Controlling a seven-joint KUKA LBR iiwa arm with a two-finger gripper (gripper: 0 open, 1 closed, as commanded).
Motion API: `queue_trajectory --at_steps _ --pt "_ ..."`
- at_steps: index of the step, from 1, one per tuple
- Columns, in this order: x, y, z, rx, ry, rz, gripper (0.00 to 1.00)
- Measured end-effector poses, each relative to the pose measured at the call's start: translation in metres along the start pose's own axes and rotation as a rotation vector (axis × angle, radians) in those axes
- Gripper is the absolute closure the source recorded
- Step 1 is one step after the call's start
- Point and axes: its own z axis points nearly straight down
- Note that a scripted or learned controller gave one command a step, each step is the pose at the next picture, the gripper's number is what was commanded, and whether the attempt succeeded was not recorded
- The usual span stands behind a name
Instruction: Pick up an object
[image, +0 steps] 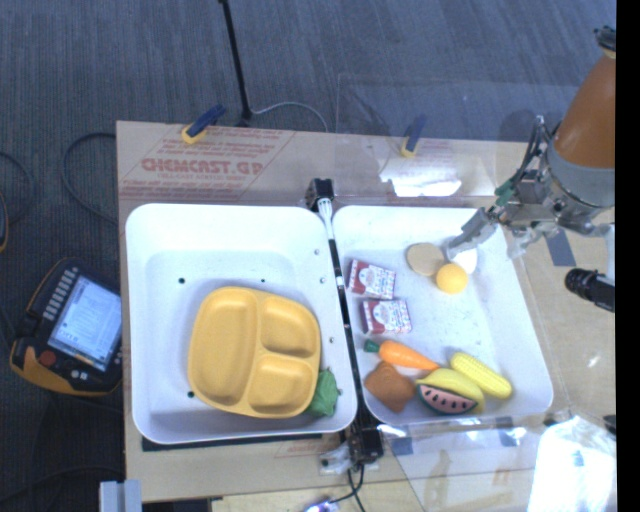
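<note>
Objects for picking lie in the right bin (520, 300). Nearest the camera: watermelon slice (446, 398), brown lump (389, 386), corn cob (481, 374) and a yellow banana-like piece (455, 382), all crowded together. Just beyond, carrot (405, 354). Mid-bin, two red-and-white packets (379, 298) near the divider. Farther back, yellow ball (451, 279) touching a tan disc (425, 259). Left bin (160, 260) holds a yellow compartment tray (255, 350), with a green item (326, 394) peeking from its near right edge. Gripper (470, 238) sits over the far right corner, just beside the ball; nothing visible between fingers, whether open or closed cannot be determined.
</note>
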Motion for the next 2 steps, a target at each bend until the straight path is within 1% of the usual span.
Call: queue_trajectory --at_steps 1,2 --pt "-0.040 0.035 0.122 0.012 0.002 0.192 0.00" --pt "-0.045 0.045 0.184 -0.003 0.005 0.364 0.00"
